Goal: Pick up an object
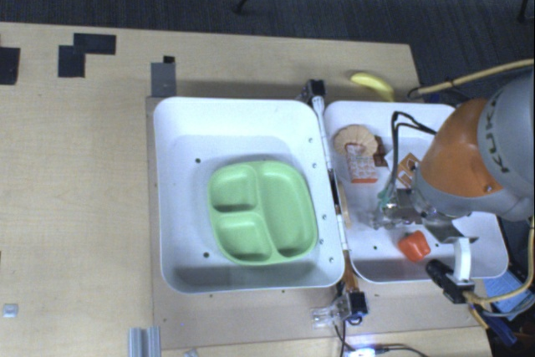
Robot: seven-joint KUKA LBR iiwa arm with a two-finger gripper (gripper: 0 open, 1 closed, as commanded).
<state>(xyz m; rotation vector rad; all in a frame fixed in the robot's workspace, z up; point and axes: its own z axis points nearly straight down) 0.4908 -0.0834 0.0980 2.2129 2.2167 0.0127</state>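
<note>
Gripper [393, 211] beside orange block [413, 246]

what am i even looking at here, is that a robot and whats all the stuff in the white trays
Yes, it is a robot. The grey shape with the orange band on the right is a robot arm, seen by a single camera fixed above the bench and looking down at a slant. Its gripper, the two-finger hand, is down inside the right bin.

Two shallow white bins sit side by side on a wooden bench. The left bin holds a green divided plate. The right bin holds a round tan item with a red-and-white packet and a small orange object beside the gripper. A yellow object lies outside, behind the bins.

I cannot tell whether the gripper holds anything.
</note>
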